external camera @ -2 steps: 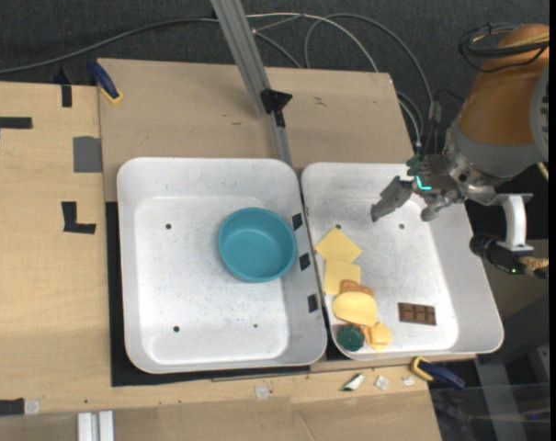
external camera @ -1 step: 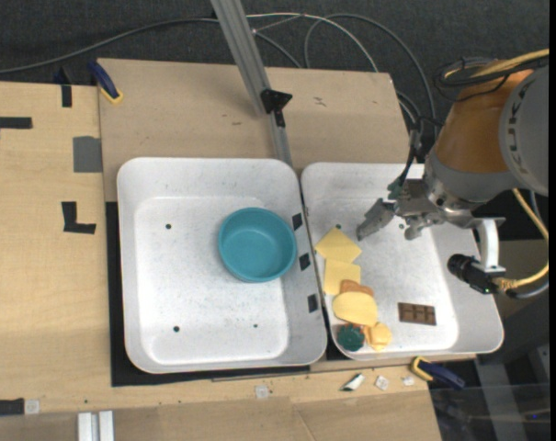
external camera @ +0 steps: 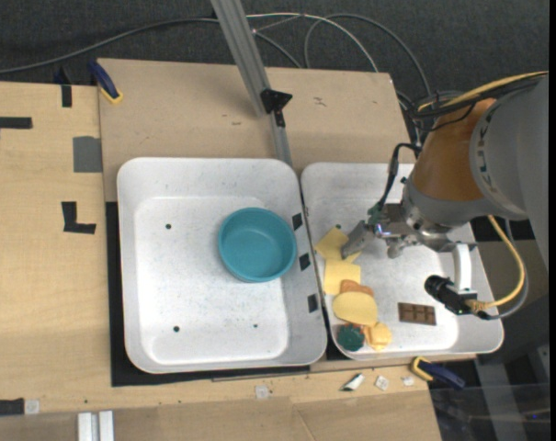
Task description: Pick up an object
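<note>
Cheese [external camera: 333, 244] is sitting in the right bin [external camera: 443, 338], at its left wall, just left of the gripper [external camera: 362, 239]. We are seeing the gripper hanging low, a finger reaching toward the yellow slice; we cannot tell how the fingers are set. More food pieces [external camera: 356, 306] are trailing below. Bowl [external camera: 255, 243] is sitting in the left bin [external camera: 167, 338], well apart.
</note>
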Robot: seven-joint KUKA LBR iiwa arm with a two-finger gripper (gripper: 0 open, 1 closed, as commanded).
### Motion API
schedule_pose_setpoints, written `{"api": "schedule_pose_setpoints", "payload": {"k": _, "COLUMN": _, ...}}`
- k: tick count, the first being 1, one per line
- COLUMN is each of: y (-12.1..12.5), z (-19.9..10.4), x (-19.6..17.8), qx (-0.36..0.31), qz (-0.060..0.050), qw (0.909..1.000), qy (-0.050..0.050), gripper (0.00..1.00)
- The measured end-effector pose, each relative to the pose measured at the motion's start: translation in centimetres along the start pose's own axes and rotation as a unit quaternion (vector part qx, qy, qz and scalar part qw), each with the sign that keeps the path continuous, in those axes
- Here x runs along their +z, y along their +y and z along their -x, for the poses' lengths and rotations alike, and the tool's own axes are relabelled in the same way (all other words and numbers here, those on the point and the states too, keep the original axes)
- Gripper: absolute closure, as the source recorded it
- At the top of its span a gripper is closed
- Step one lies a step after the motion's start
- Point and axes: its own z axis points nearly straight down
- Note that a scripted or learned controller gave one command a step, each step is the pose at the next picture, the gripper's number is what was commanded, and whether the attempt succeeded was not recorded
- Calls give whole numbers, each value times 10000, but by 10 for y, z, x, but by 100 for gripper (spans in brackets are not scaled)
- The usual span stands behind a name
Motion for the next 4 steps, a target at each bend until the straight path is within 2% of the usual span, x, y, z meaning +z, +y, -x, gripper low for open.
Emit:
{"api": "schedule_pose_setpoints", "payload": {"k": 1, "y": 1, "z": 0, "x": 36, "qx": 2, "qz": 37, "qw": 10000, "qy": 3, "gripper": 0}}
{"api": "schedule_pose_setpoints", "payload": {"k": 2, "y": 1, "z": -1, "x": 25, "qx": -9, "qz": 45, "qw": 10000, "qy": 5, "gripper": 100}}
{"api": "schedule_pose_setpoints", "payload": {"k": 4, "y": 5, "z": -16, "x": -92, "qx": -10, "qz": 64, "qw": 10000, "qy": -5, "gripper": 100}}
